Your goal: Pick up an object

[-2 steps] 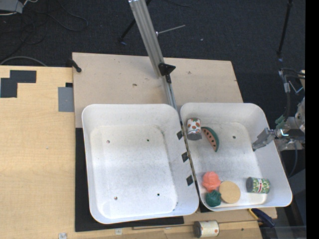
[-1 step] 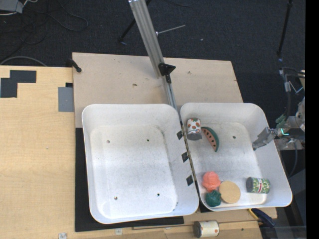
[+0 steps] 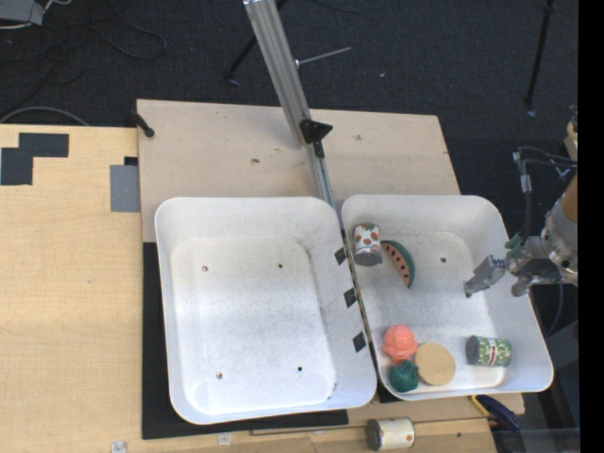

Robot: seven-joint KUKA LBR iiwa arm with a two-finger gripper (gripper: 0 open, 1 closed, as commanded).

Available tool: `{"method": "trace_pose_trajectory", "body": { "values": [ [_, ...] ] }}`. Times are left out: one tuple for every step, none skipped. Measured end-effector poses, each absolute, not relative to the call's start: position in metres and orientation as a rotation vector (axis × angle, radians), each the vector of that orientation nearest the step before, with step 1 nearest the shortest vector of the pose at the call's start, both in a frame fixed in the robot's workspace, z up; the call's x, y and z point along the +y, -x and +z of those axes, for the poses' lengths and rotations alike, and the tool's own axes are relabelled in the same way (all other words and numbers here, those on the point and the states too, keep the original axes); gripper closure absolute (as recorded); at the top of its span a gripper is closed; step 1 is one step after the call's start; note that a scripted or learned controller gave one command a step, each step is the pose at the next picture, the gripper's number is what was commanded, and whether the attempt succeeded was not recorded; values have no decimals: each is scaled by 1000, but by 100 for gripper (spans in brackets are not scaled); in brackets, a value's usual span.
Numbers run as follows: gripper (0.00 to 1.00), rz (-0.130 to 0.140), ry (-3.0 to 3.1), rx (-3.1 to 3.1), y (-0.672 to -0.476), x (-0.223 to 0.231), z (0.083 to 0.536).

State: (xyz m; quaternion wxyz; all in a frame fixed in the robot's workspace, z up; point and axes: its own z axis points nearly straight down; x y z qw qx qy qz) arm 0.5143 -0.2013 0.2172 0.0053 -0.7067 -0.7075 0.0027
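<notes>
Now Hovering: End Effector Poised Over the Right Bin, Nothing Yet in Hand

Camera view. The arm reaches in from the right, and its end effector (image 3: 503,278) hangs over the right bin (image 3: 444,213) near that bin's right wall. Two grey fingers (image 3: 479,278) stand spread apart, with bare white bin floor showing between them; nothing sits in the grasp. Judged from this, the step in hand is the approach: a target has yet to be reached and closed on.

The pickable things all lie in the right bin. Nearest the end effector is a small green-and-white patterned can (image 3: 488,351), lying on its side by the bin's lower right corner. Beside it to the left rests a round tan disc (image 3: 436,363), touching a dark green lump (image 3: 404,377) and just under a coral-pink soft-looking toy (image 3: 399,342). Well apart, near the divider, stands a small white cup with red spots (image 3: 366,244) next to a watermelon-slice toy (image 3: 401,262). The left bin (image 3: 247,310) lies alongside on the surface (image 3: 217,154).

The next move likely calls for travelling toward the bin's lower edge, dropping over the can, and closing across its narrow width. Being round and on its side, it could roll off the fingers.
</notes>
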Motion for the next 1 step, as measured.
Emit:
{"method": "trace_pose_trajectory", "body": {
  "values": [
    [0, 9, 2212, -2213, -513, -195, 151]
  ]
}}
